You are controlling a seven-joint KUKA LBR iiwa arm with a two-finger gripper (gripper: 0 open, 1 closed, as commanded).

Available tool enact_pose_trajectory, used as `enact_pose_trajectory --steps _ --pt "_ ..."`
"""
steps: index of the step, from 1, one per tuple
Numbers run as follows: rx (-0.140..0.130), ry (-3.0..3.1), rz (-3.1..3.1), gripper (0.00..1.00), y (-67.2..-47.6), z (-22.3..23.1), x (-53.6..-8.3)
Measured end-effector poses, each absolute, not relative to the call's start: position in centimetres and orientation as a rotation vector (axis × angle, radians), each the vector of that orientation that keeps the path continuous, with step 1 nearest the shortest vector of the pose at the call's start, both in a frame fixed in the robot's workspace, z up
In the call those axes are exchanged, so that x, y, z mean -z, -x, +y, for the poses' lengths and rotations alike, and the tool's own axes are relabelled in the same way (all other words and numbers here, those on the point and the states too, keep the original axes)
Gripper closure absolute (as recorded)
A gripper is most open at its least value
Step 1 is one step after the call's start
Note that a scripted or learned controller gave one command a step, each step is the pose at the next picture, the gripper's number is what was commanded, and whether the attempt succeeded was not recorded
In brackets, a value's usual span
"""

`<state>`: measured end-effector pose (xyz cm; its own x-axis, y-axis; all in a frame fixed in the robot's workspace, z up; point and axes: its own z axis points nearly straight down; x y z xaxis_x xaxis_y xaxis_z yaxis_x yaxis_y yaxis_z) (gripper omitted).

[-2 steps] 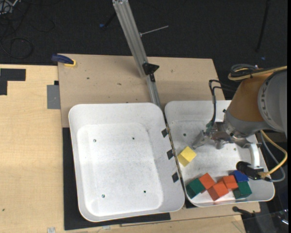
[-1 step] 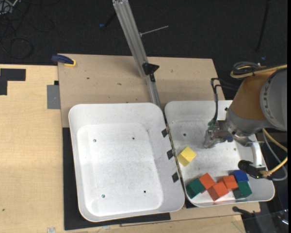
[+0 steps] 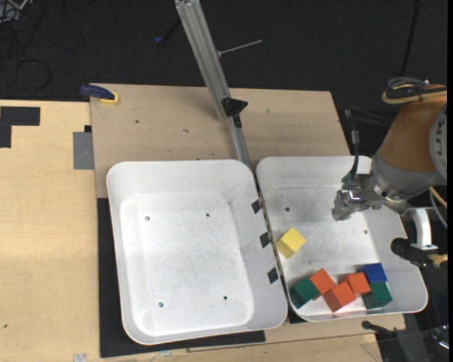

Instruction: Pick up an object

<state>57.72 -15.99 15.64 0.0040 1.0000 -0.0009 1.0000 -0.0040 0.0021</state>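
In the right bin (image 3: pixel 317 179) a yellow block (image 3: pixel 291 241) lies alone near the left wall. Along the bin's front edge sits a cluster of blocks: a green one (image 3: pixel 304 290), an orange one (image 3: pixel 322 280), two more orange ones (image 3: pixel 340 296) (image 3: pixel 358 283), a blue one (image 3: pixel 374 272) and a dark green one (image 3: pixel 377 296). My gripper (image 3: pixel 346 204) hangs over the right half of this bin, above bare floor, up and to the right of the yellow block. Nothing shows between its fingers.
The left bin (image 3: pixel 181 247) lies beside the right one, joined by black clips (image 3: pixel 265 239). A slanted aluminium rail (image 3: pixel 211 74) rises behind the bins. The arm's grey and orange body (image 3: pixel 411 149) overhangs the right bin's right side.
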Motion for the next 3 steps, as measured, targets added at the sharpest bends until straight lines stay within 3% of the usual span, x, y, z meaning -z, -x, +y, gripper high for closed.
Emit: enact_pose_trajectory --steps 2,3 --pt "-0.003 -2.218 2.220 1.00 -58.3 -17.0 -25.7" --pt "0.001 -2.220 2.228 1.00 -57.9 -12.3 -25.7"
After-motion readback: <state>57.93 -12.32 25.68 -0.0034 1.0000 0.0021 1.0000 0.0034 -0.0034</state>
